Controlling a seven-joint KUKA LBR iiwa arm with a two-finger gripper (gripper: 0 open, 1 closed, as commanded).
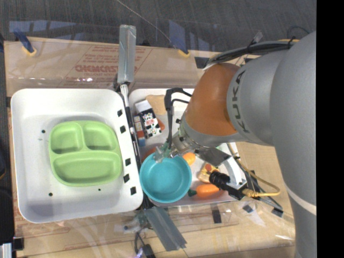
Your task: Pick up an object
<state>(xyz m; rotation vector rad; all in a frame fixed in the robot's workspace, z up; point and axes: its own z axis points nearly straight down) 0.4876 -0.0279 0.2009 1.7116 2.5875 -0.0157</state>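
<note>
Entry, camera view. The arm [269, 90] comes in from the right and covers most of the right bin [141, 97]. You will find the gripper [171, 150] low under the orange band, right at the far rim of the teal bowl [165, 179]. How wide it stands, or whether it has hold of anything, cannot be told (the wrist hides it).

The bowl sits mouth up in the near-left corner of the right bin. It is round, so it has no long axis, and its left side presses close to the wall shared with the left bin [21, 144].

Other items for you to note:
- Small carton [149, 123] by the left wall, beyond the bowl, long axis running far to near.
- Orange piece [207, 190] along the near edge, long axis left to right, just beside the bowl.
- A second orange piece [188, 158] just beyond the bowl's rim.

Open room: the right bin is crowded. In the left bin, a green divided plate [85, 153] lies flat in the middle, with bare white floor on all sides.
</note>
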